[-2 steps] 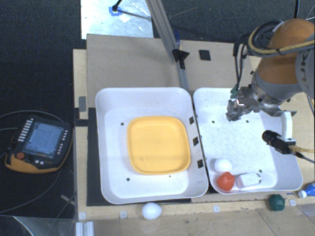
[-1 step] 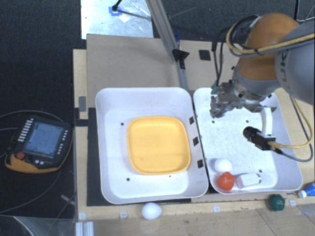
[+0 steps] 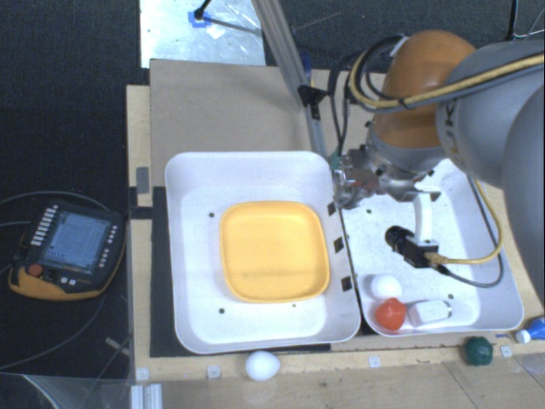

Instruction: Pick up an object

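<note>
A yellow square plate lies flat in the left bin. In the right bin's near corner sit a white ball, a red ball and a small white block, close together. My gripper hangs under the orange-banded wrist at the far end of the divider between the bins, above the right bin's left edge. It is well away from the three small objects and beside the plate's far right corner. Nothing shows held in it.
A white egg-shaped object and a dark green ball lie on the bench in front of the bins. A black connector on a yellow cable hangs over the right bin. A teach pendant rests on the floor at left.
</note>
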Controlling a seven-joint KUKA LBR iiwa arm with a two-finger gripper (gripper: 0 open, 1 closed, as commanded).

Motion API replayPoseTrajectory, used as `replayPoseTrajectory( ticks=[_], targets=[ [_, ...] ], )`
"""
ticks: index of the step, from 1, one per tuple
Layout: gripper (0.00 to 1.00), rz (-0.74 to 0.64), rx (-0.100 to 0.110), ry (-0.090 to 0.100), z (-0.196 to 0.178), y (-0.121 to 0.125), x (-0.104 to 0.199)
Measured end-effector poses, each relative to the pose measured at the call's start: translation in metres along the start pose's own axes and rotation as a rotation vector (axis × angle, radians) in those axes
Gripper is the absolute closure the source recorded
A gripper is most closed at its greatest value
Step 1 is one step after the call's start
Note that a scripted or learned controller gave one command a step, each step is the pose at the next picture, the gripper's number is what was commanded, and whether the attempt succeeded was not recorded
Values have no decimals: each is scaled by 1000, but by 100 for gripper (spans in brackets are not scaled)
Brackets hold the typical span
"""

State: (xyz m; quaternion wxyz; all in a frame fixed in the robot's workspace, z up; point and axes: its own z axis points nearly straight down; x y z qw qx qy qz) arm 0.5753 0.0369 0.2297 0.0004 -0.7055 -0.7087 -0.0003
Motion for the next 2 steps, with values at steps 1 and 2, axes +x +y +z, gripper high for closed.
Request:
replayPoseTrajectory(
  ticks=[1, 2],
  targets=[
    [100, 0, -1, 0, -9, -8, 55],
    [0, 4, -1, -1, -8, -7, 52]
  ],
)
